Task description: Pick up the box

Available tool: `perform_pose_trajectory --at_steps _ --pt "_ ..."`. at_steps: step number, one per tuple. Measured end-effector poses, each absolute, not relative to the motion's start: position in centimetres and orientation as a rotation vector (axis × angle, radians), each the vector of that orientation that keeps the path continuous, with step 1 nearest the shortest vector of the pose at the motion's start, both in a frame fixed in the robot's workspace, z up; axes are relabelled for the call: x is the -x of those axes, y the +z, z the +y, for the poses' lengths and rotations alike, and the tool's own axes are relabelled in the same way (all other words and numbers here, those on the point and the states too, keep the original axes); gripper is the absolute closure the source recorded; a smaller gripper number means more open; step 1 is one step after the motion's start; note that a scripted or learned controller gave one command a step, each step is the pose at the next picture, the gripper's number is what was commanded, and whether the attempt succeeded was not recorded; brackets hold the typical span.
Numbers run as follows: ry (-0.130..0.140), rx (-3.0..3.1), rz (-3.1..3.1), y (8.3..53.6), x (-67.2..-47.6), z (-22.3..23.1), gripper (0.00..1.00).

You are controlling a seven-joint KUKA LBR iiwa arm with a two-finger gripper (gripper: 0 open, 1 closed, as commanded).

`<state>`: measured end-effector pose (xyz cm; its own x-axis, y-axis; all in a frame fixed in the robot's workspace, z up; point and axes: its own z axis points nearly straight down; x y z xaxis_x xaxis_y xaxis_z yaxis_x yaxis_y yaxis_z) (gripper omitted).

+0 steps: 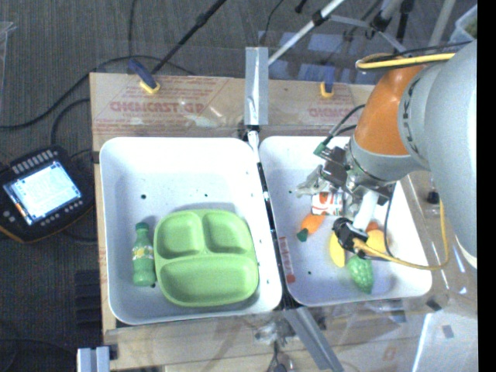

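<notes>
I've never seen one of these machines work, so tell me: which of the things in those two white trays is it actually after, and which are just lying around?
For the job:
- box, white and red, right bin
- gripper, over it

Just lying about:
- green divided tray, left bin
- green bottle beside it
- carrot
- yellow item
- green lumpy item

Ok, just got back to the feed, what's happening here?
The arm is reaching into the right bin, with the gripper low over a cluster of items: a small white and orange box, a carrot, something yellow and something green. No grasp is visible. The left bin holds a green tray and a green bottle.
</notes>
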<state>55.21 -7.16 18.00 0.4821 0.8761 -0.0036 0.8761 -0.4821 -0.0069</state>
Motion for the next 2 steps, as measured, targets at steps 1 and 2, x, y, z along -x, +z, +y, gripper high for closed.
perform_pose_trajectory --at_steps 1,2 --pt "0.012 2.75 -1.513 18.0 -59.7 0.6 1.0" --pt "0.01 2.322 -2.117 29.5 -58.7 0.5 1.0"
